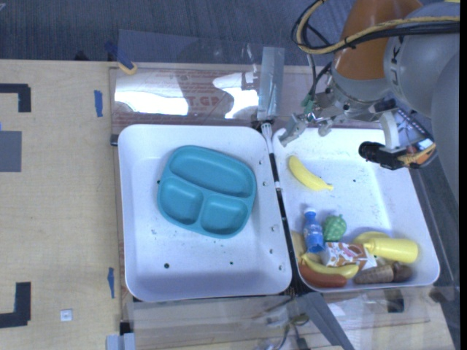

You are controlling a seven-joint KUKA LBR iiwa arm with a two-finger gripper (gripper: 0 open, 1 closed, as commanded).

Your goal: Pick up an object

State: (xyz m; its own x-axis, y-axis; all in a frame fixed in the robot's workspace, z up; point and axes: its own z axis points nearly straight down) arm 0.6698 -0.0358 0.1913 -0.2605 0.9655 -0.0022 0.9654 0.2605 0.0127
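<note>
A small yellow toy banana [309, 174] lies alone in the upper part of the right bin [379, 195]. Along that bin's near side is a pile: a blue bottle [312, 230], a green round toy [335, 227], a yellow squeeze bottle [392, 249], a red-and-white packet [343, 254], a second banana [328, 271] and a brown piece [376, 273]. My gripper [300, 125] hangs over the far left corner of the right bin, up and left of the lone banana, and nothing shows in it.
A blue divided plate [206, 190] lies in the left bin [139, 254]. A raised divider [276, 188] separates the bins. The grey arm with its orange band [372, 20] and yellow cables covers the right bin's far right corner.
</note>
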